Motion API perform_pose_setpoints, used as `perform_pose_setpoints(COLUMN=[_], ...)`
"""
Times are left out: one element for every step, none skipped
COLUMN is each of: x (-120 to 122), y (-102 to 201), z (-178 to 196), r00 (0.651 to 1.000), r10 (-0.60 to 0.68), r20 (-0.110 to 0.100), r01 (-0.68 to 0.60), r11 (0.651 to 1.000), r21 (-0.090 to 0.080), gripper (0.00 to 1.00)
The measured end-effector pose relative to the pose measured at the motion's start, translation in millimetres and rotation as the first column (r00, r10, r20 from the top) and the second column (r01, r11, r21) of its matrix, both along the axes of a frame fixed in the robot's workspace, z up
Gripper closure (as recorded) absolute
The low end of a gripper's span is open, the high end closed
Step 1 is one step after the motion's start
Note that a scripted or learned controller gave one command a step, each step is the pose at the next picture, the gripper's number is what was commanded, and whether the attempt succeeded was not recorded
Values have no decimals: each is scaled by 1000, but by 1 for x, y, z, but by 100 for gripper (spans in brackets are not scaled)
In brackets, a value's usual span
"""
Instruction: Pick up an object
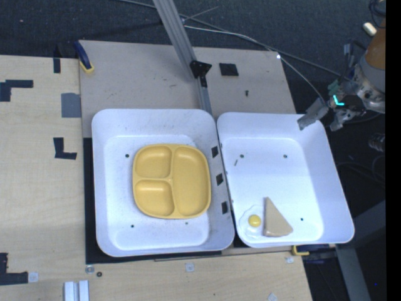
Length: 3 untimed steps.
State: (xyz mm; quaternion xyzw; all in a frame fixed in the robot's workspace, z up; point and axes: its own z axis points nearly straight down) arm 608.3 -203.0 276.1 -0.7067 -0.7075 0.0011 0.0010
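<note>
The two bins [156, 121] look like smooth white plastic, faintly speckled with dark flecks. The plate [171, 181] is matt yellow plastic (three compartments moulded in). The wedge [274, 220] has a dull tan, cardboard-like surface; the ball [254, 220] beside it is glossier yellow. The bench [37, 187] shows pale wood grain. The pole [174, 24] looks like brushed metal.
</note>
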Motion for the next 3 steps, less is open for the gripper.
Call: perform_pose_setpoints(x=[0,-5,-5], y=[0,2,8], z=[1,-44,-88], r00=[1000,1000,1000], r10=[0,0,1], r20=[2,-2,-2], r01=[0,0,-1], r11=[1000,1000,1000], r21=[0,0,0], gripper=[0,0,0])
